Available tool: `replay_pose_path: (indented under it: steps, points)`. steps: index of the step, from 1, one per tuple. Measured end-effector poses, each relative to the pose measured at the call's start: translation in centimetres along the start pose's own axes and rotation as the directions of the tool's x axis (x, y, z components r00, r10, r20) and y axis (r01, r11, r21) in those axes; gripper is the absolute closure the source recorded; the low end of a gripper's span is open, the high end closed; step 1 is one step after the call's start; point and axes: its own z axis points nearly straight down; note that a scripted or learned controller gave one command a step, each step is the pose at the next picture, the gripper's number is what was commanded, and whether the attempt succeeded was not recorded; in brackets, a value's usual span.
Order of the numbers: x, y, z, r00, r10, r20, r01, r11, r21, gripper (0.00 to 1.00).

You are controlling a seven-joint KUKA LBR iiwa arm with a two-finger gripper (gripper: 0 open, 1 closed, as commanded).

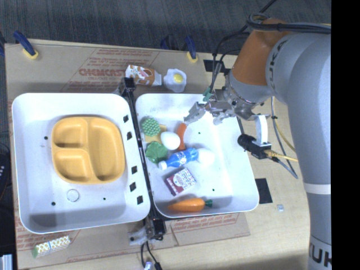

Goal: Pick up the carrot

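Note:
The carrot (188,205), orange with a green stub at its right end, lies flat against the near wall of the right bin (239,176). My gripper (205,115) hovers over the far part of that bin, well away from the carrot and just right of a small orange piece (181,131). Its two fingers are spread apart and hold nothing, so it is open.
Between gripper and carrot lie a white egg (170,140), a blue bottle (180,158), a red packet (181,181) and green toys (151,126). A yellow divided plate (87,149) sits in the left bin (22,167). A small carton (140,75) stands behind the bins.

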Motion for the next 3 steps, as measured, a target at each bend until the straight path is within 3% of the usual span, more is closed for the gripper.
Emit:
replay_pose_path:
  steps: [1, 2, 3]
  points:
    - [2.8, 0.5, 10.0, 0.996, 0.092, 0.000, -0.092, 0.996, 0.000, 0.00]
    - [6.0, 0.3, 10.0, 0.962, 0.274, -0.001, -0.274, 0.962, 0.004, 0.00]
    - [6.1, -0.9, 10.1, 0.892, 0.452, 0.000, -0.452, 0.892, 0.006, 0.00]
